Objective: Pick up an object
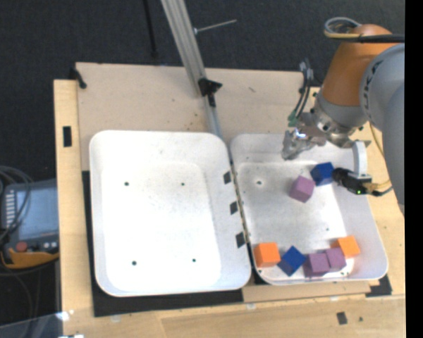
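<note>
Nearest the camera, along the right bin's (363, 220) front edge, sit orange, blue and purple cubes (307, 258), untouched. Mid-bin purple cube (302, 188), blue cube (323, 172) beyond. Gripper (294, 145) hovers at far rim, carrying nothing; pick undone.

Right bin (268, 153) contents: purple cube (302, 188) tilted, mid-bin; blue cube (323, 172) just beyond it near far right edge. Along near edge: orange cube (267, 253), blue cube (292, 260), two purple cubes (323, 262) touching, orange cube (349, 246) at right corner.
</note>
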Controlling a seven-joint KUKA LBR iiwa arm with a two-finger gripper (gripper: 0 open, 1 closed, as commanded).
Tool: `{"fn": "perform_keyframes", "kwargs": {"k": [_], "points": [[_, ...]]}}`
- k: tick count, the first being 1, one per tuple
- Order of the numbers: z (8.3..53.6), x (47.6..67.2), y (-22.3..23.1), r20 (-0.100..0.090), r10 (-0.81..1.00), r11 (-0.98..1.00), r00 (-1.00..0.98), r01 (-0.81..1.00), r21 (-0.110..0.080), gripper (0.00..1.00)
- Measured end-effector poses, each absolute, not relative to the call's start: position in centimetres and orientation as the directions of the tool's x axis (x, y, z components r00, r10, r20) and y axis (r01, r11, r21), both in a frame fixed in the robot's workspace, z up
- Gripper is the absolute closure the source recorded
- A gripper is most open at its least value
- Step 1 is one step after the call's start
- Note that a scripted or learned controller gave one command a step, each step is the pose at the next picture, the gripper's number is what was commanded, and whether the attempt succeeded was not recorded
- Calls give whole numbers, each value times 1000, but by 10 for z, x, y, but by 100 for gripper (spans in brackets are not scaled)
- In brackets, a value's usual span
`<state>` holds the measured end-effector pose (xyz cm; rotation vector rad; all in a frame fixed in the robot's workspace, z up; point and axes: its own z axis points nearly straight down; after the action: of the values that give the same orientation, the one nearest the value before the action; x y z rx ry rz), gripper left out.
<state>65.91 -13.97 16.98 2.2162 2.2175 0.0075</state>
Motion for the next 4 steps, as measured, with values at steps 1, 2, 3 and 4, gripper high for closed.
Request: {"fn": "perform_keyframes", "kwargs": {"k": [1, 2, 3, 4], "points": [[229, 664, -132, -1, 1000, 3, -3, 1000, 8, 100], [254, 665, -133, -1, 1000, 5, -5, 1000, 5, 100], [262, 657, -77, 1, 1000, 6, -6, 1000, 1, 100], [259, 641, -34, 0, 1000, 5, -5, 1000, 0, 100]]}}
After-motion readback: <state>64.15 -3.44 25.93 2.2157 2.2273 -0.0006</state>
